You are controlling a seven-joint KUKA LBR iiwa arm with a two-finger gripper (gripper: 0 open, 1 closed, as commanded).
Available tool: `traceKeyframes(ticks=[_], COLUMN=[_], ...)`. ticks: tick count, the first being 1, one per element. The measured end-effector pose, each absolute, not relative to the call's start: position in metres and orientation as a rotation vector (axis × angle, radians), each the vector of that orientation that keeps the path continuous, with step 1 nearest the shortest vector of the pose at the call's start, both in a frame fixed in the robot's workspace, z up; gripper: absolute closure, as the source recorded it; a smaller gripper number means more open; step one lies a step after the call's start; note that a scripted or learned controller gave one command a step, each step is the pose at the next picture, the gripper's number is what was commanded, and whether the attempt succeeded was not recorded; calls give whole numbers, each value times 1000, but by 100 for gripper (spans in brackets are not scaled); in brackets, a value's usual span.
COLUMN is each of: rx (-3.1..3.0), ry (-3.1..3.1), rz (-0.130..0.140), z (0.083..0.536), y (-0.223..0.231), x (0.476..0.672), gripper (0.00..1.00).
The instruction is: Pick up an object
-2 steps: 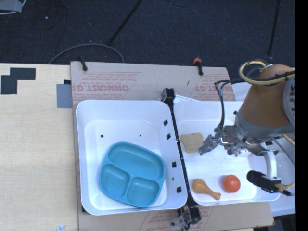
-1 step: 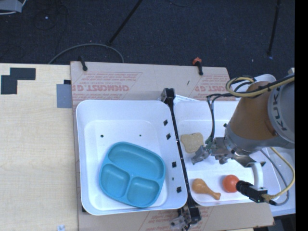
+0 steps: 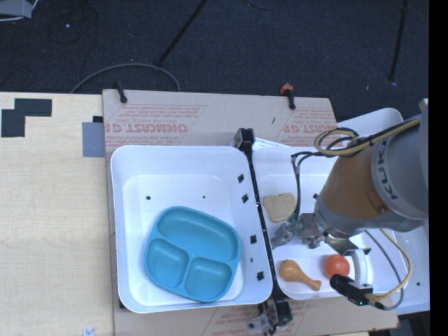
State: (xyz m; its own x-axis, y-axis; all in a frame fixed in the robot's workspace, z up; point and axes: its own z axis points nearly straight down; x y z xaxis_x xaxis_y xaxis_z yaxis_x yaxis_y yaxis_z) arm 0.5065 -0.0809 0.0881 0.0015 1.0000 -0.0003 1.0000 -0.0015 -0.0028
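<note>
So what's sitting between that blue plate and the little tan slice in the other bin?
In the camera view, the black divider where the two bins meet runs between the blue plate and the tan slice; otherwise just white bin floor.

The grey arm [image 3: 392, 180] reaches in from the right, its orange band [image 3: 350, 184] above the wrist. The tool [image 3: 290, 231] hangs low at its end, pointing left.
</note>
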Motion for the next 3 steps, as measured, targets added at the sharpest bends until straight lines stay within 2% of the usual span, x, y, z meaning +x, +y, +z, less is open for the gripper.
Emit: traceKeyframes(ticks=[1, 2, 3], rx=[-2227, -2222, -2222], ry=[-2209, -2223, -2222], rz=[4, -2, -2], z=[98, 159, 219], y=[-82, -86, -90], x=[506, 512, 506], gripper=[100, 100, 100])
